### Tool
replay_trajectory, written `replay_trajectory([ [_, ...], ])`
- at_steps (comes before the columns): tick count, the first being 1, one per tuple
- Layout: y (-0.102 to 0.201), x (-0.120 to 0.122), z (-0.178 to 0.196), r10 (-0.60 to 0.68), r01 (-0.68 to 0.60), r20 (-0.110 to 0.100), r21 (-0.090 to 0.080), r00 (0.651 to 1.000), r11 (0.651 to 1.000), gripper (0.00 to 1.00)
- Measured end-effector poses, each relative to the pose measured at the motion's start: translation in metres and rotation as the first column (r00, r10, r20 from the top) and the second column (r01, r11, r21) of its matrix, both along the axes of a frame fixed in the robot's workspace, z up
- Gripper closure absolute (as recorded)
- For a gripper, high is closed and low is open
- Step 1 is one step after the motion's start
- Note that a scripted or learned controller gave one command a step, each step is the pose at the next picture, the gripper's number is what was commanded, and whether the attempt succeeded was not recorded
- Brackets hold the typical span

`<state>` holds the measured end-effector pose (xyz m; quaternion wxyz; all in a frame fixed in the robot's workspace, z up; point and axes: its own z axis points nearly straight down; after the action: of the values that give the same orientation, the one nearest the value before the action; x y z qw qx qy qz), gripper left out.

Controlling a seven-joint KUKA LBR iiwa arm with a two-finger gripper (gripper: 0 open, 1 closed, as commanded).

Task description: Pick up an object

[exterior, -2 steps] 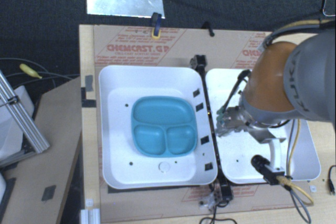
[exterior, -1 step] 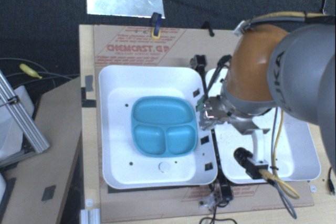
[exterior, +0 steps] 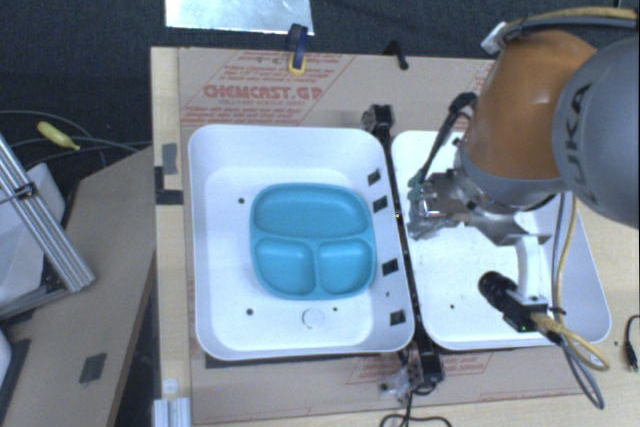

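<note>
The gripper (exterior: 425, 215) hangs low over the near-left part of the right bin (exterior: 455, 315), close by the wall where the two bins meet, and with the metal tips crowded under the wrist I cannot tell whether they are parted or closed, nor see anything between them. Off to the fingers' left, across that dividing wall, a blue divided plate (exterior: 308, 240) with three compartments lies flat in the middle of the left bin (exterior: 225, 165), well apart from the tips. Behind the fingers rises the arm's orange band (exterior: 520, 105) and grey body.
</note>
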<state>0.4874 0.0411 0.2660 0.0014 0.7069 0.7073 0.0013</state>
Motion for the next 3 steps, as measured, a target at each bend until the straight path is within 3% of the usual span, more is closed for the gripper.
replay_trajectory([
  [1, 0.062, -0.001, -0.014, 0.007, -0.007, -0.003, 0.001, 1.0, 1.0, 1.0],
  [2, 0.108, 0.048, 0.153, 0.009, -0.009, 0.018, 0.007, 1.0, 1.0, 1.0],
  [3, 0.143, 0.035, 0.278, 0.009, -0.009, 0.012, 0.008, 1.0, 1.0, 1.0],
])
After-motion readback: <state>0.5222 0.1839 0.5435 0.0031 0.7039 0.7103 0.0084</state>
